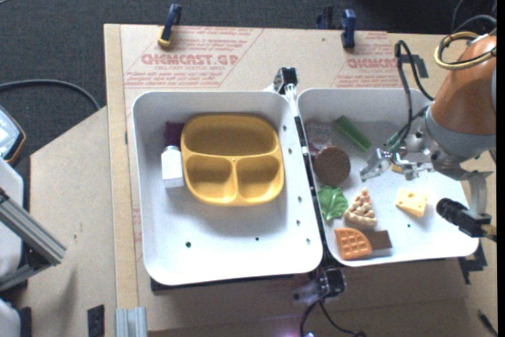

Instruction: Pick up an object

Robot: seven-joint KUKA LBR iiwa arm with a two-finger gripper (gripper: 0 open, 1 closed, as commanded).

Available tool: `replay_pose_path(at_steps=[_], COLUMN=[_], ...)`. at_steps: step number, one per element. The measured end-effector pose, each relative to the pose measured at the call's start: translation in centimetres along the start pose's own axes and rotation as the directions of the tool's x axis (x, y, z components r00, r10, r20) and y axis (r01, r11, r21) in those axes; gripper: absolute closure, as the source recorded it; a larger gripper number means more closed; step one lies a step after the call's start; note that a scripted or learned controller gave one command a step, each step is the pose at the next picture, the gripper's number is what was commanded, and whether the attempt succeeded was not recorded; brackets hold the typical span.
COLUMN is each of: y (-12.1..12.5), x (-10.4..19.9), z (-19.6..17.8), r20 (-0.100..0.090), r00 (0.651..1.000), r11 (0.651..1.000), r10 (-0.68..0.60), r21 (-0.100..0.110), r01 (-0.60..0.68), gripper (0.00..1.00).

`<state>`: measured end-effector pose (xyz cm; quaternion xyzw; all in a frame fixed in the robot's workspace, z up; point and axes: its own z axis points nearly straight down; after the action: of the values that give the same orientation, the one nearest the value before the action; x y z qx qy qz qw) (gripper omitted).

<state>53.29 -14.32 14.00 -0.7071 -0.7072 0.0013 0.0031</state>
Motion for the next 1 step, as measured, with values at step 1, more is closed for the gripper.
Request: replay_pose_path(at_steps=[1], y=[-0.11], x=[0.10], z=[5.36], r20=[0.000], r00=[1.000], r11=[1.000], r10=[0.000], r21=[0.001], r01=[0.000], gripper=[0.00])
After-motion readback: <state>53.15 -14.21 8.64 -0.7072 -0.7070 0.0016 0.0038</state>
